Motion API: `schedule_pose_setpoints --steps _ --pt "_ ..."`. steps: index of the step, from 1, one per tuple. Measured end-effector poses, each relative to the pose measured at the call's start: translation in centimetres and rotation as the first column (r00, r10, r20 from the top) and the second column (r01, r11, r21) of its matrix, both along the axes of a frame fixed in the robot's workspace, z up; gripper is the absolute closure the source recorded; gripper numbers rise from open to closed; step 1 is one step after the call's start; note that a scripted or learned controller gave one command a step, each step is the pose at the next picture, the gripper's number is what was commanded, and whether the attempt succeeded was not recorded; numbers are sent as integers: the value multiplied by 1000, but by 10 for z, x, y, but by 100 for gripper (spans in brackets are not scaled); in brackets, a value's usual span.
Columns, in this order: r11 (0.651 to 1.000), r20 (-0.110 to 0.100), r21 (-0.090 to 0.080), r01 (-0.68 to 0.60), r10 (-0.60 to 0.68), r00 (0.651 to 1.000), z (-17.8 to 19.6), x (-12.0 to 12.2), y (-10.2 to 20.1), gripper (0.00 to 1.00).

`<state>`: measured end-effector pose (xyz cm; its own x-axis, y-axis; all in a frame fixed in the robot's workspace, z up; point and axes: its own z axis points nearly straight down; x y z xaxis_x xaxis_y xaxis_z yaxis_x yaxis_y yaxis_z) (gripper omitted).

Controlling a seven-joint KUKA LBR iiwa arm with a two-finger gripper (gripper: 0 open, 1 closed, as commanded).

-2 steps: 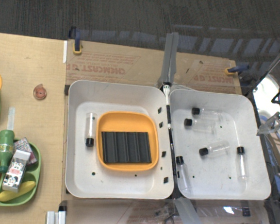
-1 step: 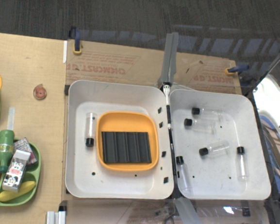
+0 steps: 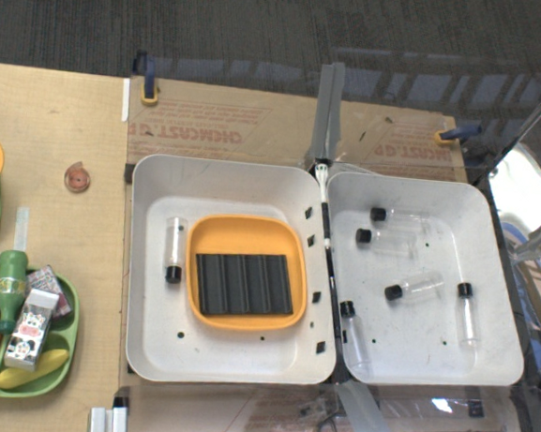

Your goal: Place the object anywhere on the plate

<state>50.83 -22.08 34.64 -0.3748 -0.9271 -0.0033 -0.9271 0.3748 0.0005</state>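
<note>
In the camera view, a clear plastic vial with a black cap [image 3: 174, 247] lies on the floor of the left white bin [image 3: 147, 341], just beside the left rim of the orange rounded-square plate [image 3: 248, 234] and not on it. Its long axis runs up and down the picture, parallel to that rim, with the black cap at the near, lower end and the transparent body pointing away. A dark grey ribbed slab [image 3: 248, 286] lies on the plate's middle. In the right white bin [image 3: 493, 366], on the side the arm reaches in from, more clear black-capped vials lie scattered: one near the far wall [image 3: 397, 218], one tilted at mid-floor [image 3: 415, 288], and one upright in the picture towards the right wall [image 3: 467, 315]. Whether the gripper is released or grasping anything cannot be told.
</note>
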Motion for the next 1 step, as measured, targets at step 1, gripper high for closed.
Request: schedule_pose_setpoints --steps 1 --pt "1000 1 -1 26 -26 1000 3 -29 0 0"
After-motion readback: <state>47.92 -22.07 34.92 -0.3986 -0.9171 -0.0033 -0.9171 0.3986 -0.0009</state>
